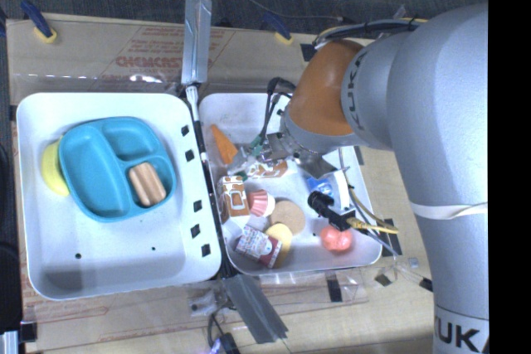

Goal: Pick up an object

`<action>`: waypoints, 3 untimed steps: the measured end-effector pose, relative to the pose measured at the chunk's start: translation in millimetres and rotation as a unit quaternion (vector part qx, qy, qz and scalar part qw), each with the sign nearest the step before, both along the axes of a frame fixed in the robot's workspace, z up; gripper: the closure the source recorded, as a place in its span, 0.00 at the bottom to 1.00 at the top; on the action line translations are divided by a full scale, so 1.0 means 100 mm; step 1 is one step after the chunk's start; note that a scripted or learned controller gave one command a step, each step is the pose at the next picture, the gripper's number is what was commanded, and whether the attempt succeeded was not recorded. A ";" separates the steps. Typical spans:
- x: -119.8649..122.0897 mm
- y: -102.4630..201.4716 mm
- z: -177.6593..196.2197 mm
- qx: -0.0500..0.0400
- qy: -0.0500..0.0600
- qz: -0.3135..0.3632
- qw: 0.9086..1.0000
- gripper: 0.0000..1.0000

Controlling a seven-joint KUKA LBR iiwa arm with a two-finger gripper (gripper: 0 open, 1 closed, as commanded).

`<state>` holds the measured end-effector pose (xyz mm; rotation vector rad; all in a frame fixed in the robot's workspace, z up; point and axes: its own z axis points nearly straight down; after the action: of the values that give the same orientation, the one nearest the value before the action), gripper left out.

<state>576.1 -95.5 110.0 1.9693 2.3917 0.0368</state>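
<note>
My gripper [264, 152] hangs low in the right bin [241, 108], below the orange band of the wrist, which hides most of it. It is just right of an orange carrot [222, 145] and just above a brown and white packet [270, 170]. I see nothing held in it. Nearer the front of this bin lie a brown box [235, 196], a pink cupcake [260, 201], a tan round cookie [288, 215], a red and white pack [251, 243], a yellow piece [282, 235] and a pink fruit [336, 240].
The left bin [108, 261] holds a blue divided plate [99, 162] with a brown bun [147, 183] in its right compartment, and a yellow thing [52, 168] pokes out under the plate's left side. The grey arm covers the right bin's right side.
</note>
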 end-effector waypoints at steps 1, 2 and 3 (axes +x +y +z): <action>-0.10 -0.20 0.71 0.002 0.022 0.060 0.998 0.00; -0.29 -0.07 0.01 0.003 0.015 0.050 0.999 0.00; -0.44 -0.06 -0.01 -0.002 0.000 0.096 0.995 0.00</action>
<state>532.0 -101.6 109.1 1.7302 2.5689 0.0380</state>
